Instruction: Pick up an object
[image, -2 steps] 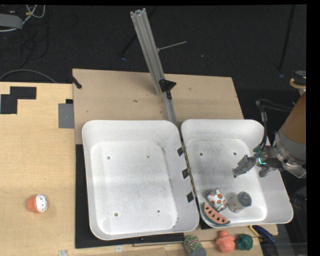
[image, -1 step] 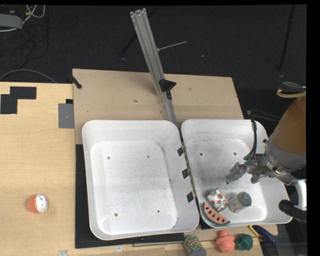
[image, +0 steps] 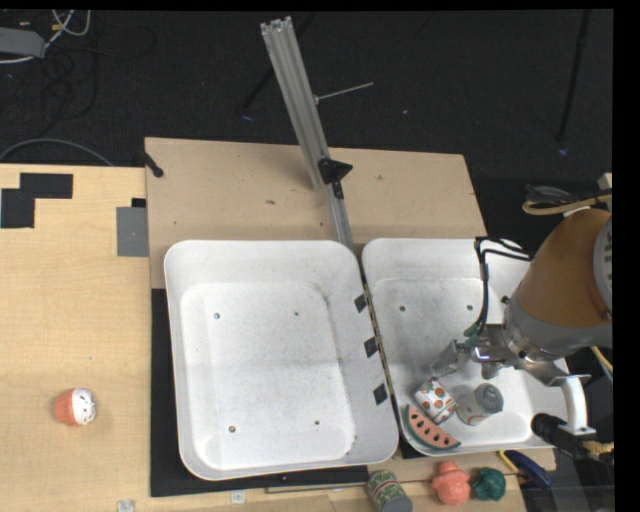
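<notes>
Nearest, against the right bin's (image: 430, 270) front rim, lie a watermelon slice (image: 432, 428), a patterned white-and-red object (image: 435, 400) and a grey cylinder (image: 484, 400) — likely candidates. Just beyond them hangs the gripper (image: 462, 352); whether it is open or closed, I cannot tell. Farther left, the left bin (image: 200, 265).

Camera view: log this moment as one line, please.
arm: over right white bin | end effector: low, above red-and-white patterned block | nearby: grey round cap, watermelon-slice toy | left white bin: untouched
</notes>
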